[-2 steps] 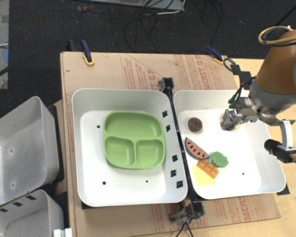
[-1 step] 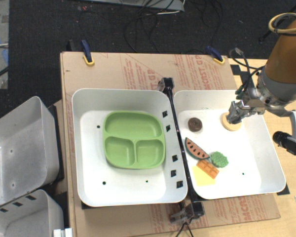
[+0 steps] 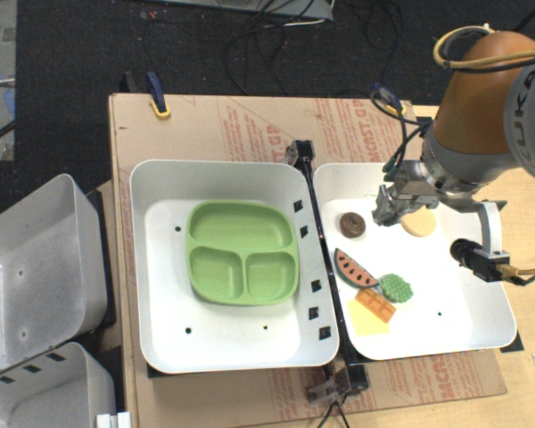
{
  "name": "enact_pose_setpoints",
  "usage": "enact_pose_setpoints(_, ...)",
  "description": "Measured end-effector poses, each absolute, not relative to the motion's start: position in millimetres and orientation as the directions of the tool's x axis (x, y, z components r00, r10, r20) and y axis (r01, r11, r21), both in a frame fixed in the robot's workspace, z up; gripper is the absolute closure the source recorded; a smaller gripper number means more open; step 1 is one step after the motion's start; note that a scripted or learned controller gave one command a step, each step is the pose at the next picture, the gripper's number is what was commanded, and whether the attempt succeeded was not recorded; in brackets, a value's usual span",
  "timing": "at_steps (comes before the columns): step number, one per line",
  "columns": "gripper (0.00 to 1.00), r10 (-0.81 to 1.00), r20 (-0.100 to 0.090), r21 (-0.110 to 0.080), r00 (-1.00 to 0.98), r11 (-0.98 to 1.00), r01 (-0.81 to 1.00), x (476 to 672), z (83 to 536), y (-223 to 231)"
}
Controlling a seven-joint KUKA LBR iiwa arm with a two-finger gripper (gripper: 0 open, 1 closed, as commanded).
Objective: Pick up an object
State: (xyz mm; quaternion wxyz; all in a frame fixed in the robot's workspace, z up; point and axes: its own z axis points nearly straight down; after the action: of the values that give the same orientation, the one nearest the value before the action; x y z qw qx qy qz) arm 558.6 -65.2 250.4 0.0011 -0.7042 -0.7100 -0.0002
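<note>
Camera view: gripper (image 3: 388,210) hangs over right bin (image 3: 481,328), just right of brown donut (image 3: 353,225); can't tell grip state. Approach step; next, prob. drop onto donut

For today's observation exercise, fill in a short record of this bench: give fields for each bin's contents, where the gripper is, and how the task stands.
left bin: holds a green divided plate
right bin: holds a brown round piece, a pale round piece, a watermelon slice, a green bumpy piece, an orange block and a yellow piece
gripper: over the right bin, between the brown and pale round pieces
task status: nothing seen lifted yet
</note>
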Motion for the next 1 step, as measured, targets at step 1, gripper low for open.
enact_pose_setpoints(1, 1.00, 1.000, 0.002, -0.002, -0.009, 0.009, 1.000, 552.6, 249.3, -1.8)
